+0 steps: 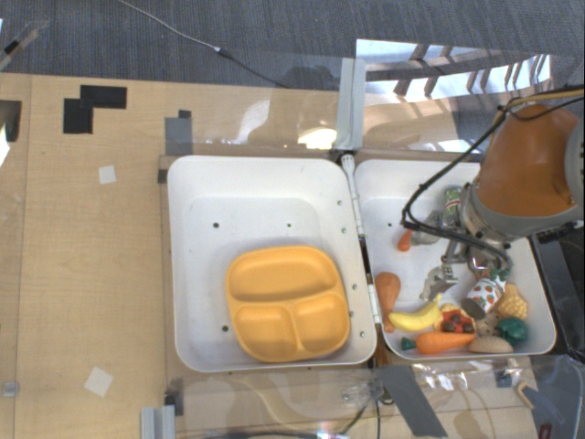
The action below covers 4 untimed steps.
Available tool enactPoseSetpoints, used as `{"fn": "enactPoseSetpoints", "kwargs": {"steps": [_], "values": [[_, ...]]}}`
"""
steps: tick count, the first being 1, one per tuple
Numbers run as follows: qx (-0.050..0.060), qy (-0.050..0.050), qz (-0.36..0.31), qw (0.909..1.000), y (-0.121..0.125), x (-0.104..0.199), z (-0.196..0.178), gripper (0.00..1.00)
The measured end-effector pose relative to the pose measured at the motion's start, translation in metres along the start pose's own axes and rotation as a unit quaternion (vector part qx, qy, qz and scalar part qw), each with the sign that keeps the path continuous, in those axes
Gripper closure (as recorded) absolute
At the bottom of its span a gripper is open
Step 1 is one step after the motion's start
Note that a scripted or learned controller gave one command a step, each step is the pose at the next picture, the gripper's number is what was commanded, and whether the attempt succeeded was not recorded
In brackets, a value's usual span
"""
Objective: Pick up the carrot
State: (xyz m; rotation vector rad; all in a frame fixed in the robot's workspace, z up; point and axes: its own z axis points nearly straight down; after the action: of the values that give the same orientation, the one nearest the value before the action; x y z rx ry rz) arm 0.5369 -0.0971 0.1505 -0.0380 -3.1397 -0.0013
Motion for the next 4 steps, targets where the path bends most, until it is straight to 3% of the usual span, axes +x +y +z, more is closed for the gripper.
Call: {"fn": "enactPoseSetpoints", "kwargs": {"steps": [1, 2, 3, 4], "values": [[0.000, -0.014, 0.069, 0.9975, 0.003, 0.042, 0.059, 0.00], [0.000, -0.016, 0.066, 0.9977, 0.004, 0.039, 0.047, 1.00], [0.000, -0.012, 0.002, 0.9999, 0.053, 0.047, -0.103, 1.00], [0.000, 0.002, -0.036, 0.9994, 0.010, 0.051, 0.038, 1.00]]}}
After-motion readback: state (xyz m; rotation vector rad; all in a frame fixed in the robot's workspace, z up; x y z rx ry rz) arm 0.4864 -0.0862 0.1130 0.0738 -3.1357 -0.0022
